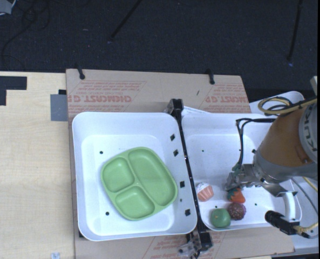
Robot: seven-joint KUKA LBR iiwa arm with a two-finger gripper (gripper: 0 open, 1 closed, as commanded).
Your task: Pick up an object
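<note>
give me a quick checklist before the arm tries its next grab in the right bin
1. Gripper is over the right bin: ok.
2. A target lies close: the orange piece sits right at the gripper: ok.
3. Something is held between the fingers: cannot tell.
4. Crowding: the dark red ball touches the green ball, and the orange piece is close above them: not ok.
5. Cupcake toy lies apart: ok.

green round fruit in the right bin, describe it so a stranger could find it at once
Look in the right-hand shallow white bin, along its near edge. The small round green fruit lies there, left of a dark reddish bumpy ball. It is the only green item in that bin.
</note>
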